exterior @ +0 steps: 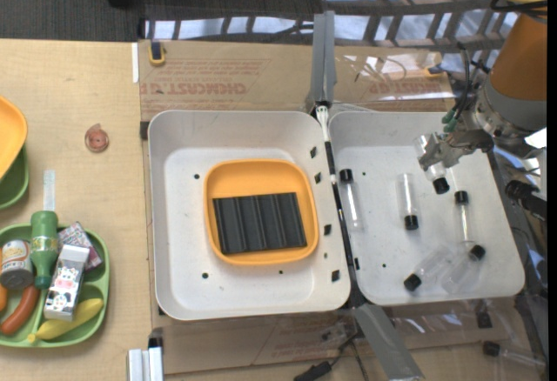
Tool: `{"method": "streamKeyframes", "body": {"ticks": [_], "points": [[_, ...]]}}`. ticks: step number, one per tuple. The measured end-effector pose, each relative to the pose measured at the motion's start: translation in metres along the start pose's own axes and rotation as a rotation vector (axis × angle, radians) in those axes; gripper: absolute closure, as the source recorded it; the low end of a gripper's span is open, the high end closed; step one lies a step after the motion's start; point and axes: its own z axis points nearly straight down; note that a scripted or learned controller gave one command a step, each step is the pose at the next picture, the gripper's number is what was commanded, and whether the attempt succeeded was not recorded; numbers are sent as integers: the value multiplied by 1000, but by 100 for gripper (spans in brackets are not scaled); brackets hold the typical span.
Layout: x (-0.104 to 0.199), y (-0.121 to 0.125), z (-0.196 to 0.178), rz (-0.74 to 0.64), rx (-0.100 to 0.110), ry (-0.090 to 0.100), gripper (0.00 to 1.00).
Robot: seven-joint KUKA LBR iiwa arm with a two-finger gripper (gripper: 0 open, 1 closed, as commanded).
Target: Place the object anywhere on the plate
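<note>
Two shallow white bins sit side by side on the worktop (70, 75). The left bin (174, 275) holds an orange plate (259, 175) whose centre carries a dark ribbed insert (261, 223). The right bin (374, 284), just beside the plate's bin, contains several clear tubes with black caps: one (349, 194) nearest the plate along the shared rim, one (407, 201) farther from the plate, one (466, 223) farthest. The gripper (438, 155) hangs over the right bin's far part, well apart from the plate, the orange band (522, 57) above it. Whether the jaws are wide or narrow cannot be told, and whether they carry a tube is unclear.
</note>
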Motion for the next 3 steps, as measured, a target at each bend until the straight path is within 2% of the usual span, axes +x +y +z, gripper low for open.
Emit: {"method": "streamKeyframes", "body": {"ticks": [1, 2, 3], "points": [[-4, 58, 7, -199, -2, -1, 100], [-3, 88, -1, -329, -3, -2, 100], [7, 90, -29, -557, -5, -2, 100]]}}
